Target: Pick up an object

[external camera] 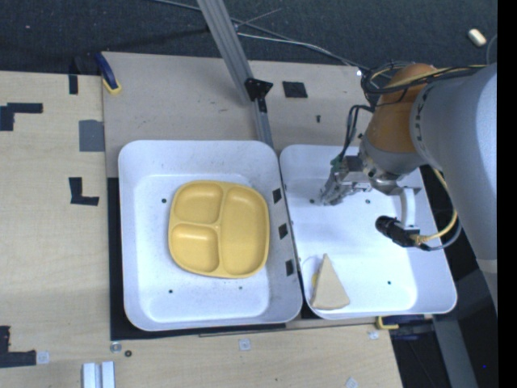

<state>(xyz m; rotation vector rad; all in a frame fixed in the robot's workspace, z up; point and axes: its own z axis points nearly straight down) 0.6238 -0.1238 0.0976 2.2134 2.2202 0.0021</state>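
Note:
A pale beige wedge-shaped object (328, 284) lies at the near left corner of the right bin (363, 241). A yellow three-compartment plate (219, 228) rests flat in the middle of the left bin (145, 217). My gripper (329, 194) hangs low over the far part of the right bin, well away from the wedge, with nothing seen between its fingers.
A grey metal pole (234, 55) slants across the bench behind the bins and ends near their shared far corner. Cables (420, 237) loop off the wrist over the right bin's right side. Black tape marks dot the wooden bench at left.

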